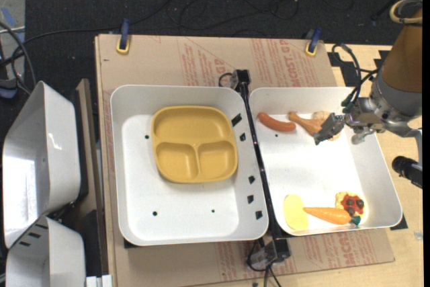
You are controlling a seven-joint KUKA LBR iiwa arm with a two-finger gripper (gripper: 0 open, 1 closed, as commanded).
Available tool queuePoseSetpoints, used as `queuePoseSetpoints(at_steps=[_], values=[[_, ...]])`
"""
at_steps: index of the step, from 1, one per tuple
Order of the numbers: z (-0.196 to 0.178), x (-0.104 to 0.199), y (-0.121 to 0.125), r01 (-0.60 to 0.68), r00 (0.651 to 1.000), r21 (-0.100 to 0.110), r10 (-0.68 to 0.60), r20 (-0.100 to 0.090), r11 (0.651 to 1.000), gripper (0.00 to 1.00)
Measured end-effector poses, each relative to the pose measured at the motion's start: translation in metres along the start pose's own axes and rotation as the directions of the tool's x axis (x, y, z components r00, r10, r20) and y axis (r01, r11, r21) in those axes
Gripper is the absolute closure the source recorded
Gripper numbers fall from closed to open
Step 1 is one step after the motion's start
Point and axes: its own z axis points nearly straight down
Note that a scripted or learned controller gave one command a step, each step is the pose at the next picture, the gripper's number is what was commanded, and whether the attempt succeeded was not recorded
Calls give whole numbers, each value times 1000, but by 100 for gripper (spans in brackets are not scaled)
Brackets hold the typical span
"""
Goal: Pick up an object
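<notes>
My gripper (328, 129) hangs over the upper part of the right bin (376, 165), reaching in from the right. Just to its left lies a tan drumstick-shaped toy (308, 121), whose right end touches or sits under the gripper tip. A reddish sausage (275, 122) lies farther left, near the bin's left wall. At the front of the same bin are a pale yellow disc (294, 211), an orange carrot (327, 215) and a small red-and-yellow toy (351, 203).
The left bin (134, 198) holds a yellow divided plate (195, 143). The two bins meet at a black-tabbed divider (255, 158). White containers (37, 144) stand off the bench at the left. Cables run across the dark floor behind.
</notes>
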Motion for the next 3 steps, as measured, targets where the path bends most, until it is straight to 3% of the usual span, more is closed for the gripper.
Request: queuePoseSetpoints(at_steps=[1, 3], values=[[-2, 0, 1, 1, 1000, -5, -1, 1, 1000, 0], [104, 10, 4, -1, 1000, 1, 1, -1, 1000, 0]])
